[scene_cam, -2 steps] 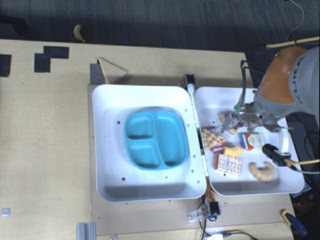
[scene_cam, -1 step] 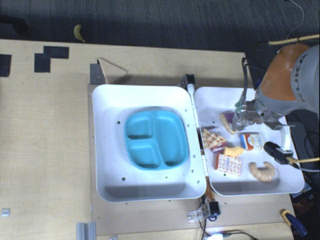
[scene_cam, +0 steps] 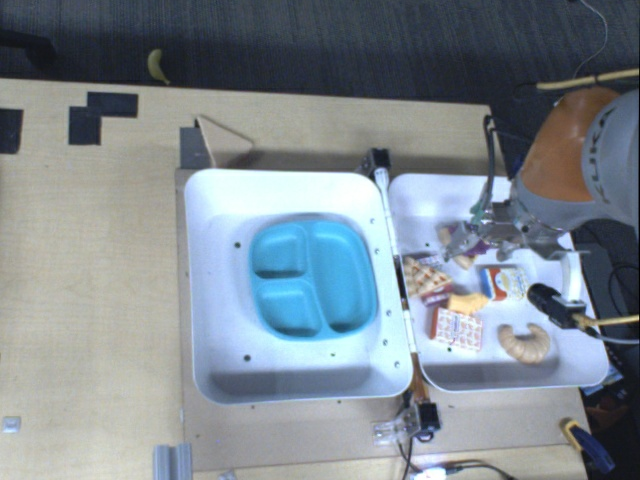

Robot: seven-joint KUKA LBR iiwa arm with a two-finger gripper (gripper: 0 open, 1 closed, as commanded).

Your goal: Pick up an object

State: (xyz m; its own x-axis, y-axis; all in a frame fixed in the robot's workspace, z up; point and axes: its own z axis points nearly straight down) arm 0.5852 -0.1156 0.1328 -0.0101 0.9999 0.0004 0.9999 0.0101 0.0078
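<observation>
White plastic makes up both bins on the tan bench [scene_cam: 90,298]. The left bin [scene_cam: 218,230] carries a blue tray [scene_cam: 305,278] at its middle, with a bare white margin on every side, widest along the near edge. The right bin [scene_cam: 420,200] holds all the loose pieces. Its far-left corner and the strip under its near edge are bare, and the pieces crowd its left half and middle.

The grey arm [scene_cam: 560,163] reaches in over the right bin's far-right corner, and the gripper [scene_cam: 487,230] hangs above the middle of the far half. Whether it clasps anything or hangs loose is not readable from this slant. Just to its left lies a small pale piece [scene_cam: 447,238], perhaps a snack, too blurred to name.

A waffle [scene_cam: 425,278] sits against the left wall, its long axis slanting towards the near-right corner. A yellow block [scene_cam: 466,303] and a red-and-white packet [scene_cam: 458,330] lie just nearer. A small carton [scene_cam: 503,283] lies at the bin's centre, its length along the near edge. The croissant [scene_cam: 525,341] rests close to the near edge towards the right corner, its long axis parallel to that edge, apart from the other pieces
</observation>
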